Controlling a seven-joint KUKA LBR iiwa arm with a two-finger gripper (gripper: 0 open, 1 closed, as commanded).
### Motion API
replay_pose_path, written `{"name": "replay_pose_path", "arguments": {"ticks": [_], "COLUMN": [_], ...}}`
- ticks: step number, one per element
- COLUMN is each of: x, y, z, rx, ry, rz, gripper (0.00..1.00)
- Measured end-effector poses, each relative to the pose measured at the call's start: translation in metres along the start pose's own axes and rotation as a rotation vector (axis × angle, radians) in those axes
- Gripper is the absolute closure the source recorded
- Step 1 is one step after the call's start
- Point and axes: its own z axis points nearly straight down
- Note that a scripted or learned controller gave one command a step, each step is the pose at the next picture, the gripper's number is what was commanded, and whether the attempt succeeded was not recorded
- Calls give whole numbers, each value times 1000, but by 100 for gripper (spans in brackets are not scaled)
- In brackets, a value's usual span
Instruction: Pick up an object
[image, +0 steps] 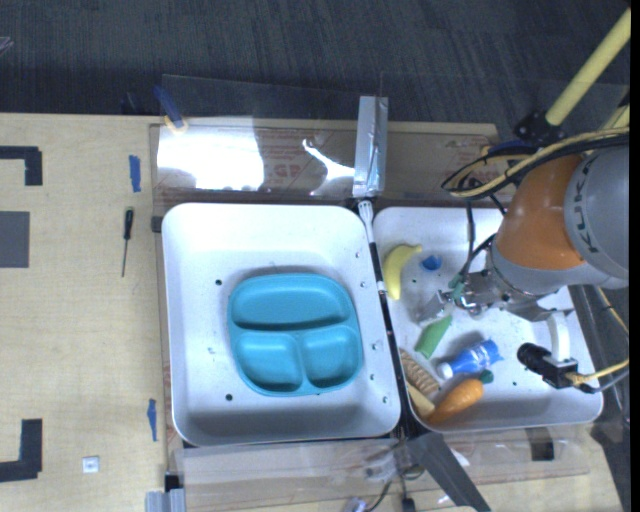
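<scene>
Several light things crowd my right bin (590, 400), and my tool (458, 296), grip state unclear, hangs by the slick, stiff green piece (433, 336), best pinched mid-length.

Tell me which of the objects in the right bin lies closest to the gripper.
The green object, just below-left of the gripper. The banana lies further left by the divider, and the carrot lies at the front edge.

No readable text, label or number on anything
</scene>
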Motion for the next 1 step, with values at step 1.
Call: {"name": "replay_pose_path", "arguments": {"ticks": [1], "x": [0], "y": [3], "z": [-12], "rx": [-8], "ry": [-2], "rz": [1], "gripper": [100]}}
